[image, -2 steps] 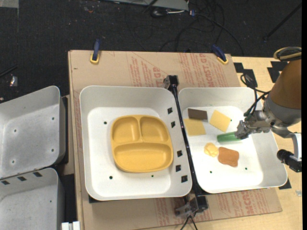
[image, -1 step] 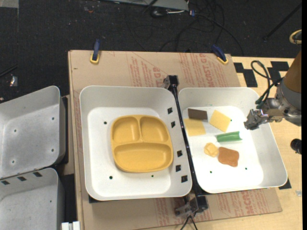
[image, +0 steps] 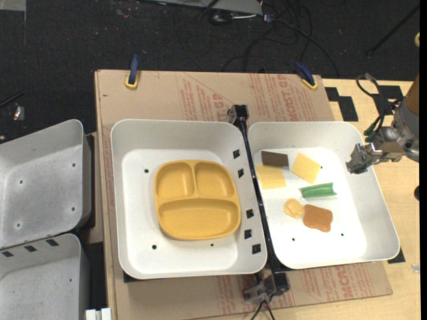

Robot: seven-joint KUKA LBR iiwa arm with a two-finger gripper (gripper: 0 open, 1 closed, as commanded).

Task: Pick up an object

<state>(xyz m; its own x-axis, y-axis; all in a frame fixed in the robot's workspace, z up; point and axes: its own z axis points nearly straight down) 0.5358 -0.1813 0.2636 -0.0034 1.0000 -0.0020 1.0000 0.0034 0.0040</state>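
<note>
Along the right rim of the right-hand shallow white bin (image: 373,199) hangs the end effector (image: 358,162), low over the bin's upper right corner; whether it is spread or pressed together cannot be told at this size, and nothing shows between its tips. Grey arm enters from the worktop's (image: 200,92) right edge, wrist angled down and leftward toward the bin's interior. Candidates for picking sit clustered toward that bin's left half, well apart from the end effector: a dark brown rectangular block (image: 274,157) near the divider, a pale yellow flat square (image: 271,177) just below it, a yellow wedge-like block (image: 307,167) beside those, a green elongated piece (image: 317,191), a small orange-yellow lump (image: 293,209) and an orange-brown rounded block (image: 317,217) touching or nearly so. Loose scatter likely leaves each piece room for a grasp. Left-hand bin (image: 133,139) carries a yellow plastic three-compartment tray (image: 197,200), centred.
</note>
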